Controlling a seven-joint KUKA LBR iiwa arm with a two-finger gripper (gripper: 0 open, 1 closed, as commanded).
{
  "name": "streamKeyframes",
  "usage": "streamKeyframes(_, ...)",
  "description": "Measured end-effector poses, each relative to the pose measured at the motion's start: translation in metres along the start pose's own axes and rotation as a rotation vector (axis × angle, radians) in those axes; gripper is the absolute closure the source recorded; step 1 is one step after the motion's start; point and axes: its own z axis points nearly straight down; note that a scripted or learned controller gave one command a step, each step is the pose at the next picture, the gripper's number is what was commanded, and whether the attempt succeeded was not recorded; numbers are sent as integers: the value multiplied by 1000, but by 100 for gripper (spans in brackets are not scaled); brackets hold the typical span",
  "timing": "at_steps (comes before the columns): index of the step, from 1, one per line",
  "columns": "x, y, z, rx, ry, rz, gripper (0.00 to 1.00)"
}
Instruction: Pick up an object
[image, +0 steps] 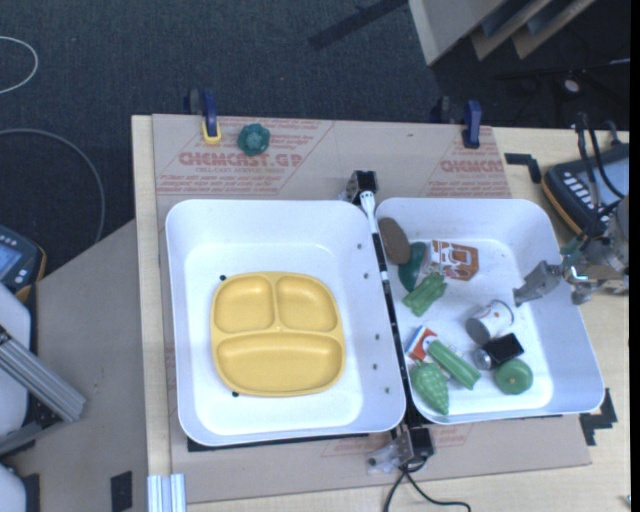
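The gripper (545, 280) hangs at the right bin's (570, 330) right edge, holding nothing; whether it is open is unclear. The toys crowd the bin's middle and front, so closing there could nudge a grey can (490, 322) or catch two pieces at once.

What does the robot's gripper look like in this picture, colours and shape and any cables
At the right edge of the camera view, over the right bin, the gripper is a small grey metal piece that narrows to a dull grey tip. Behind it sits a pale silver-grey block with small fittings. Dark cables run close above it; whether they belong to the arm is unclear.
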Motion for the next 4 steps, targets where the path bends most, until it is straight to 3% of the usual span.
streamKeyframes(1, 21, -27, 116, 11, 5, 0, 0)
streamKeyframes(2, 18, -24, 99, -4, -2, 2, 100)
streamKeyframes(3, 67, -6, 145, 1, 3, -4, 100)
streamKeyframes(4, 139, -12, 40, -9, 1, -9, 100)
